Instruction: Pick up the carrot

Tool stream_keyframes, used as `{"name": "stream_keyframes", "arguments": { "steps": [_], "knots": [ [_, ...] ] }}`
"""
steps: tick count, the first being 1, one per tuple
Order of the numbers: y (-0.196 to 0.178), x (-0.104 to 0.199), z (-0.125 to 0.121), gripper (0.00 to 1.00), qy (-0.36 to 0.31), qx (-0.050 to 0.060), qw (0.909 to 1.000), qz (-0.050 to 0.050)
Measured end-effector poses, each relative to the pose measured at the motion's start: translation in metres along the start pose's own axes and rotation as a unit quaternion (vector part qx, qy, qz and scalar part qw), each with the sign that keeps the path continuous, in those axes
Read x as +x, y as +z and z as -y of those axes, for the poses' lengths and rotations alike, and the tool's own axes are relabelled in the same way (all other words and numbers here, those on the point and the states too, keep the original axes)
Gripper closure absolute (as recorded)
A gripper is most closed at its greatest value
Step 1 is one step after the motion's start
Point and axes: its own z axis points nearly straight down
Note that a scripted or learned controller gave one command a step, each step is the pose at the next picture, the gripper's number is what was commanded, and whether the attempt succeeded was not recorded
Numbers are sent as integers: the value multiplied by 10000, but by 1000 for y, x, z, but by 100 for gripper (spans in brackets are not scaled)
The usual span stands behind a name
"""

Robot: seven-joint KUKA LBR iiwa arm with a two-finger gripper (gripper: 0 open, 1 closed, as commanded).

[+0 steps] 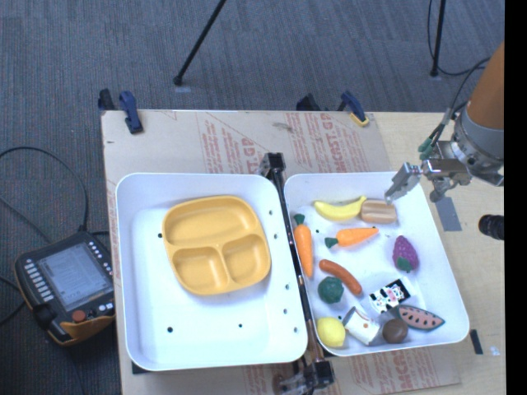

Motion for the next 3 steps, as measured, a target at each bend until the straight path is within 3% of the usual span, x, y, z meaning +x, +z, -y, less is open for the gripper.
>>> {"name": "stream_keyframes", "arguments": {
  "steps": [1, 2, 3],
  "knots": [
    [119, 16, 3, 0, 475, 76, 9988, -16],
    [196, -1, -30, 0, 320, 19, 9995, -6],
    [184, -1, -32, 100, 323, 8, 9995, -9]
  ]
}}
